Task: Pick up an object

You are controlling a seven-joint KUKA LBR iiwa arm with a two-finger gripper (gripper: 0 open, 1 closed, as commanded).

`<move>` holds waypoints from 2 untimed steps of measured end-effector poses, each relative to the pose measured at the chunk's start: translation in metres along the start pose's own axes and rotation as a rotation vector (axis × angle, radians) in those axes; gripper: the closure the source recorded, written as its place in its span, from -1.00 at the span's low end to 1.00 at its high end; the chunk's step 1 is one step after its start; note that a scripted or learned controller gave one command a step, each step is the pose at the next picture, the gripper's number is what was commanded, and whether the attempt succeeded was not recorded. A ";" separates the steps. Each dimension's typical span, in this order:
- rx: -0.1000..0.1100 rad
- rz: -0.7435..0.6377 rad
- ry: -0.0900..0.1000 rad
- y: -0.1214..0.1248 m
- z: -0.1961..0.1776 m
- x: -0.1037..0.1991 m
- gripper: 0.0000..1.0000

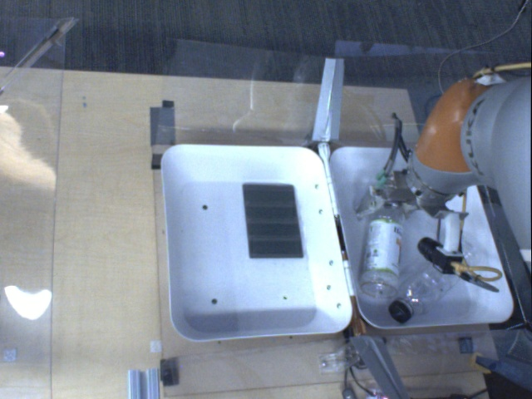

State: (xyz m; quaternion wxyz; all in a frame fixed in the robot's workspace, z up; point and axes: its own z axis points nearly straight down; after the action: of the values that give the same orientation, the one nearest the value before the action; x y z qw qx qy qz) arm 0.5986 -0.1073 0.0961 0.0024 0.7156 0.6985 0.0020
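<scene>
Two white bins sit side by side on a wooden bench (91, 239). The left bin (199, 248) has one dark flat pad (272, 220) lying in its middle, well apart from the gripper and off to its left across the shared bin walls. The right bin (492, 299) is where the arm (490, 140) reaches in, with the orange band (445, 135) above the wrist and the gripper (389, 198) low over the bin's far-left part, close to the wall between the bins. Whether the gripper is open or closed cannot be told, since the tips blur into glare and clutter there. A white bottle (382, 252) with a green label lies on its side on the bin floor, lengthwise toward the camera. Its far end is right under or just beside the gripper, contact unclear, and the rest of it runs away from the gripper toward the near rim. Nothing is seen held. A clear bottle (422, 289) lies near the white bottle's near end, further from the gripper, with its black cap (401, 311) close to the near rim. The wall between the bins runs just left of the gripper and the white bottle, so that side is tight.
</scene>
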 end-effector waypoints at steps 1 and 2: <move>-0.006 -0.169 -0.001 0.037 0.007 0.017 -1.00; -0.009 -0.330 0.000 0.009 0.006 0.021 -1.00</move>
State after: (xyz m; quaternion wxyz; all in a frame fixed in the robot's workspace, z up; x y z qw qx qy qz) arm 0.6083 -0.0864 0.0900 0.0058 0.5913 0.8064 0.0049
